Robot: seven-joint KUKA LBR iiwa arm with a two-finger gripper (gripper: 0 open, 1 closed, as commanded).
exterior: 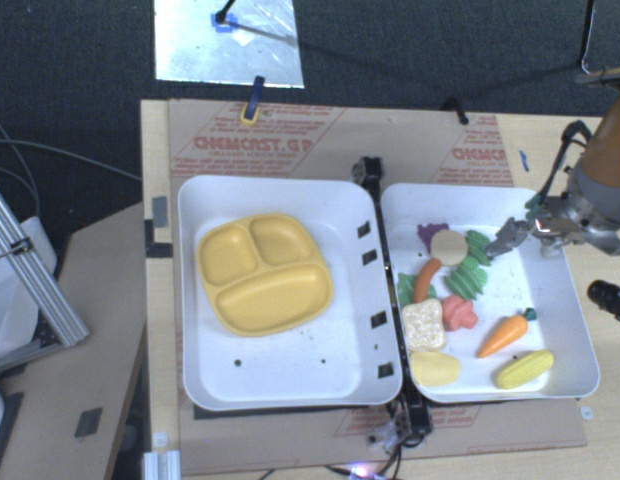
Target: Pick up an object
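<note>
Left bin (290, 193): shallow white plastic with rounded corners, its floor smooth with a few dark specks; it fills the centre-left of the frame.
Yellow tray (262, 273): matte, rounded plate with three moulded compartments, lying slightly turned on the left bin's floor.
Right bin (560, 298): same white plastic, at the centre-right, joined to the left bin along a dark clipped seam.
Right bin contents: a cluster of toy foods, all resting on the floor.
Purple piece (430, 233): small, at the cluster's upper edge, touching a tan round disc (449, 246).
Green pieces (470, 268): ridged, leaf-like, just right of the disc.
Small carrot (425, 279): orange, slanted, left of the green pieces.
Pink piece (458, 313): lumpy, mid-cluster.
Cracker (423, 324): pale, speckled square, beside the pink piece.
Large carrot (505, 334): smooth orange cone with a green tip, lying diagonally toward the lower right.
Pale yellow lump (435, 369): smooth, at the bin's lower left corner.
Corn cob (524, 369): bumpy yellow, near the lower right corner.
Gripper (507, 238): grey metal, reaching in from the right edge over the right bin's upper part, just right of the green pieces; fingers narrow, nothing seen between them.
Bench (290, 138): tan cardboard with red print beneath both bins.
</note>
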